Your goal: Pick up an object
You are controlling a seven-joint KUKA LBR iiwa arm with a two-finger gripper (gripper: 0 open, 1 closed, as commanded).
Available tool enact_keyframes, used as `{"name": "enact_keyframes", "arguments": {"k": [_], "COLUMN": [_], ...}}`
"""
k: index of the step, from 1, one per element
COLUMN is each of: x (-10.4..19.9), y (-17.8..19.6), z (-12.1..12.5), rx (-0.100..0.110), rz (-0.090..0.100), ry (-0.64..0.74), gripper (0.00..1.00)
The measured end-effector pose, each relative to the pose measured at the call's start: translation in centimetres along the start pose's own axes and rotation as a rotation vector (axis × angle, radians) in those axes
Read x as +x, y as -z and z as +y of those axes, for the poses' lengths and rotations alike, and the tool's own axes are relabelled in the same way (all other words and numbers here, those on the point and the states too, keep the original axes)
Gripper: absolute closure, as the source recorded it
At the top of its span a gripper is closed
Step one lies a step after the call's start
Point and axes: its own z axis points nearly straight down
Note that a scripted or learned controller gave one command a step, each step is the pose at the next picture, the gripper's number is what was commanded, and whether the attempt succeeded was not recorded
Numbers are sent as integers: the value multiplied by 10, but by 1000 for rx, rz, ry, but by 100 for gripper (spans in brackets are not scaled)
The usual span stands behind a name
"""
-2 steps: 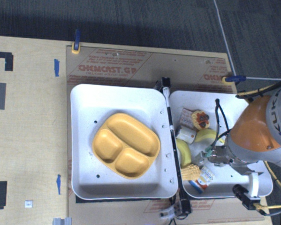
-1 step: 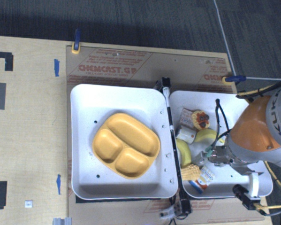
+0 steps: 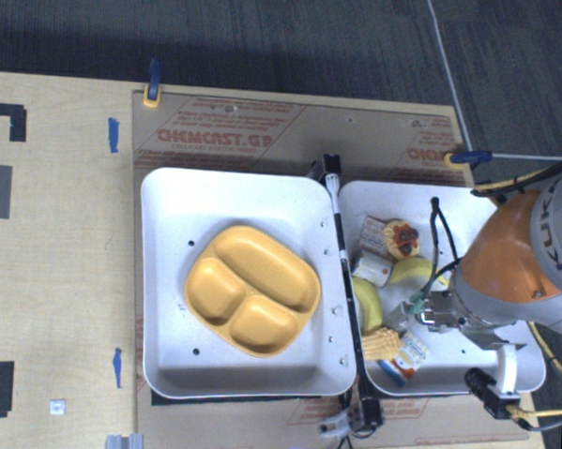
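Note:
The right bin (image 3: 527,373) holds a heap of small items: a yellow-green banana (image 3: 371,303), a second yellow fruit piece (image 3: 412,270), a packet with a red picture (image 3: 393,236), a small white cylinder (image 3: 371,268), a tan ridged piece (image 3: 380,344) and a white wrapper with red and blue marks (image 3: 400,366). My gripper (image 3: 415,315) is low in this bin, right beside the banana and just above the wrapper. The arm's orange band (image 3: 514,259) hides the bin's right part.
A yellow three-compartment dish (image 3: 249,288) lies in the left bin (image 3: 168,222). The wall between the bins (image 3: 340,269) runs just left of the heap. Black cables (image 3: 441,227) loop over the right bin's back. A white-and-black part of the arm (image 3: 498,380) hangs over the front rim.

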Motion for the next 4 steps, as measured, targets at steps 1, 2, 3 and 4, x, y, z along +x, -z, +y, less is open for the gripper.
{"name": "enact_keyframes", "arguments": {"k": [1, 2, 3, 4], "x": [2, 1, 2, 2], "y": [0, 0, 0, 0], "z": [0, 0, 0, 0], "rx": [-1, -1, -1, -1], "rz": [-4, -2, -4, -3], "ry": [-2, -1, -2, -1], "gripper": [0, 0, 0, 0]}}
